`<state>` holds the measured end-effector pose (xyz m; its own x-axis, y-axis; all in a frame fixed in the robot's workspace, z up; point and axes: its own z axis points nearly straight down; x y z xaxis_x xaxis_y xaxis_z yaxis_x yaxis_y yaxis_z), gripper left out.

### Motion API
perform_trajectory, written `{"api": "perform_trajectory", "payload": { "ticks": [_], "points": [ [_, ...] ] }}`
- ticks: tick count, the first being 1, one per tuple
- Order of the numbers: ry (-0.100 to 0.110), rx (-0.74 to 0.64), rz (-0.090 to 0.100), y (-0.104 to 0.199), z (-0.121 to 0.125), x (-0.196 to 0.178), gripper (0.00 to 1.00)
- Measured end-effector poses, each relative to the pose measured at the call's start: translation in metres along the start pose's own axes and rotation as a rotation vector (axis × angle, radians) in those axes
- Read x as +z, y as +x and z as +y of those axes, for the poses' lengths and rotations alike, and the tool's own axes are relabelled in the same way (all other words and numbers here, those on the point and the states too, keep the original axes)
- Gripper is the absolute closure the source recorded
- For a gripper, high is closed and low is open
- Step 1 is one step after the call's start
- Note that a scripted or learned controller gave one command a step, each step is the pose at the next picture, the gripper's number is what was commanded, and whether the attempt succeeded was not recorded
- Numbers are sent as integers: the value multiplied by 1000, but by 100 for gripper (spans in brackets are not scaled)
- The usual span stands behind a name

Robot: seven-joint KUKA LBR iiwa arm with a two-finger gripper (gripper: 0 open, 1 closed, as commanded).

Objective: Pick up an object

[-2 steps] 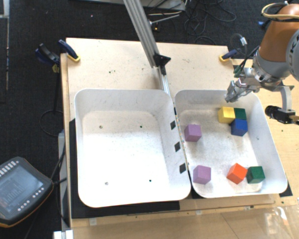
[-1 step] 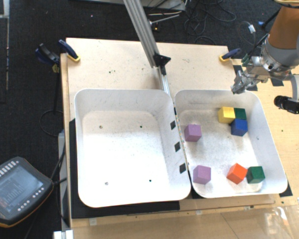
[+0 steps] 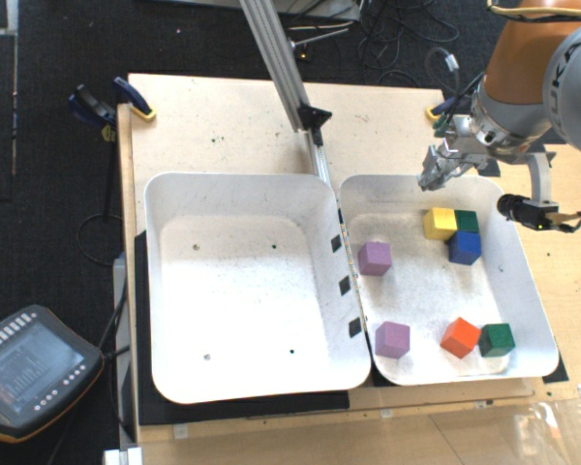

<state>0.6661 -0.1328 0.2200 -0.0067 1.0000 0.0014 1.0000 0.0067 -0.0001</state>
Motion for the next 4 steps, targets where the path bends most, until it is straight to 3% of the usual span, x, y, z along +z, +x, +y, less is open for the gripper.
{"api": "perform_trajectory", "payload": {
  "ticks": [2,4],
  "points": [
    [-2,-1,0,103,9,-11,100],
    [2,-1,1,205,-2,-4,100]
  ]
}}
